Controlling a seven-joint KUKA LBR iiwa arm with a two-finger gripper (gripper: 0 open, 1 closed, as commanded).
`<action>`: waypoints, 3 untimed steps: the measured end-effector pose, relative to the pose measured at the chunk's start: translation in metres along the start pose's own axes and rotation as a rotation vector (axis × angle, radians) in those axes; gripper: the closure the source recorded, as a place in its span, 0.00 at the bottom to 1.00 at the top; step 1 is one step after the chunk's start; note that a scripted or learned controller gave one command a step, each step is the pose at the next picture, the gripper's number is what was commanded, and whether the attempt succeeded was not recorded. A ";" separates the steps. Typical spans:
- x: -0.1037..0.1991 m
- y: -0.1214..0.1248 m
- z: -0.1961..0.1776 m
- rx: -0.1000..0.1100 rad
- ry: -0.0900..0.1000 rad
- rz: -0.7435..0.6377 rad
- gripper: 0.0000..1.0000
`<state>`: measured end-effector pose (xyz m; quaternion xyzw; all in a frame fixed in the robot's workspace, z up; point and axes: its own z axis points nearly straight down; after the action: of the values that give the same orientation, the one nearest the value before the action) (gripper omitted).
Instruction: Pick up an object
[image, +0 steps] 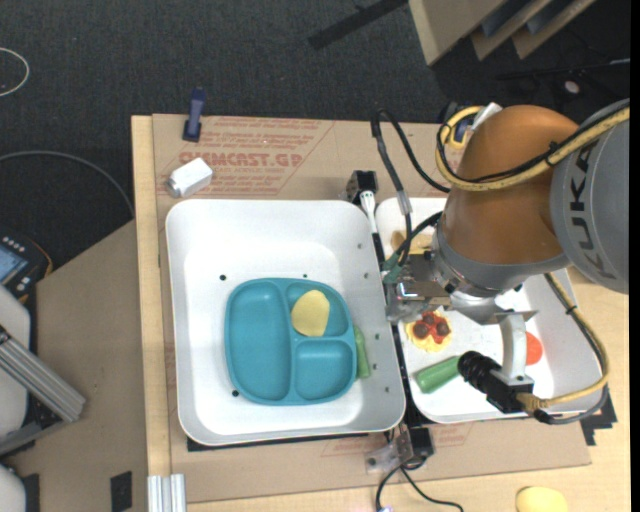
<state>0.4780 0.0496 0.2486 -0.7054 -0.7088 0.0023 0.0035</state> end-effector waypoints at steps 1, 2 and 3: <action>-0.063 0.013 0.068 0.001 -0.003 0.013 1.00; -0.013 0.003 -0.006 -0.015 0.000 -0.001 1.00; 0.044 0.002 -0.130 -0.024 0.004 -0.004 1.00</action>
<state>0.4806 0.0933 0.3784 -0.7039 -0.7102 -0.0077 -0.0037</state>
